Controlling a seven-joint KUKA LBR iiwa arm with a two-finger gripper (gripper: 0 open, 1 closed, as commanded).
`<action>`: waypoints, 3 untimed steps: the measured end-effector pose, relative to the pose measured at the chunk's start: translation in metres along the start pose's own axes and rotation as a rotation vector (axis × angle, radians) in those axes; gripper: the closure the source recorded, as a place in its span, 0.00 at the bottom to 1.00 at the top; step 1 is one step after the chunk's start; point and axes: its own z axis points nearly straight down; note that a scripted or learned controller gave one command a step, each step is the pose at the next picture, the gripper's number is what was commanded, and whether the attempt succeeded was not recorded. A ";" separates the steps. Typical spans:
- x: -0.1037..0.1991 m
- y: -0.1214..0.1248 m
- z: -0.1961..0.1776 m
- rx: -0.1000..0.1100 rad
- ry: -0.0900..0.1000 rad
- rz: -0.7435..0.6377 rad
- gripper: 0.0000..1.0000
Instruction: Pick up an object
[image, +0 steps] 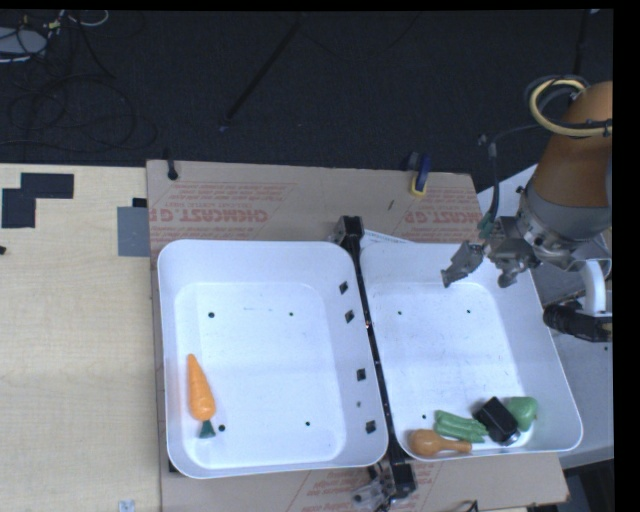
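Jaws (482, 266) hang spread wide, nothing btwn them, over far edge of right bin (560, 385); nearest targets bunch in that bin's near corner: green veg (460, 427), black block (497, 419), orange gourd (436, 443); well apart from jaws, toward camera; green veg's long axis approx left-right; carrot (200, 389) in left bin (168, 300), farther.

End effector (482, 266) above right bin (560, 385)
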 end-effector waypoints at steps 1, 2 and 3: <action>-0.001 0.000 -0.010 0.001 0.000 0.000 1.00; 0.055 0.037 -0.058 -0.005 0.000 -0.006 1.00; 0.032 -0.030 -0.109 0.000 0.000 0.002 1.00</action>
